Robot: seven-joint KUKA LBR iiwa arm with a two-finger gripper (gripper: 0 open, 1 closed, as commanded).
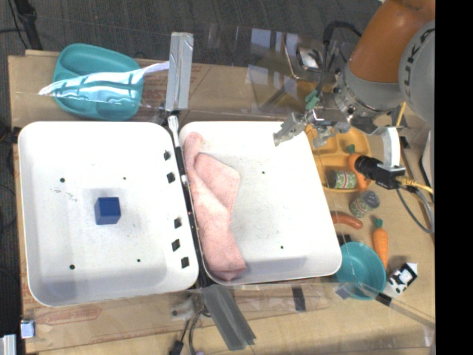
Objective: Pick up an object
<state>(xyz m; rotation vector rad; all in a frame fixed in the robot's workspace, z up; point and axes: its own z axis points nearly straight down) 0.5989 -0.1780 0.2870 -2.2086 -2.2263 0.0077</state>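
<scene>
Two bins (44, 287) lay before you, your claw (295, 128), grip state unclear, hovered at upper right, needing descent onto the pink towel (214, 205).

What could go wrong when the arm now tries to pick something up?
The pink towel lies bunched against the right bin's left wall, so the fingers may strike the wall or pinch just a fold. The blue cube is small and far across in the left bin; the gripper could easily miss it.

Robotics lab; taped white bins (96, 135) on a bench (414, 272)
</scene>
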